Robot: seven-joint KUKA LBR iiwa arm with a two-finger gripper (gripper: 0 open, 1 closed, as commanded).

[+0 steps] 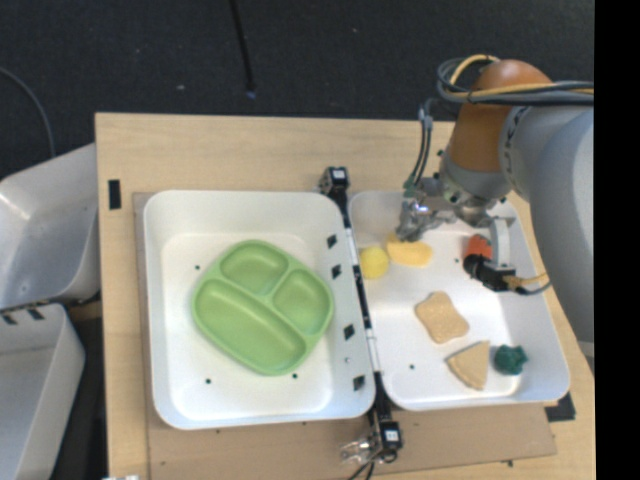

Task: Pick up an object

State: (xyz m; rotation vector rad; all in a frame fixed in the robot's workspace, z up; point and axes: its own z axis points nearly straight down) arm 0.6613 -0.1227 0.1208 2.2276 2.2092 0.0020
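Bins: two shallow white ones side by side on the worktop (pixel 220 148): the left bin (pixel 180 368) and the right bin (pixel 397 313).
Plates: one green divided plate (pixel 262 306) with three compartments, lying flat in the middle of the left bin.
Yellow things: two, both in the right bin, a yellow oblong piece (pixel 414 255) and a yellow ball (pixel 373 262).
Bread-like things: two, a tan slice (pixel 441 318) near the middle of the right bin and a tan wedge (pixel 470 366) at about 5 o'clock from that slice.
Green lump: one small green lump (pixel 510 359), just beside the wedge on its 3 o'clock side.
Orange thing: one small orange thing (pixel 480 245), near the right bin's 1 o'clock part; too small to tell its shape.
Oblong piece, place: at about 10 o'clock in the right bin, with the ball just beside it at 9 o'clock, against the bin's wall.
Oblong piece, axis: lies flat, with its long axis running roughly from 9 to 3 o'clock.
Arm: one grey arm (pixel 555 178) reaches in from 3 o'clock.
Hand: the hand (pixel 415 223) is at the oblong piece's 12 o'clock edge; whether they touch cannot be told.
Hand, opening: cannot tell whether it is wide or narrow.
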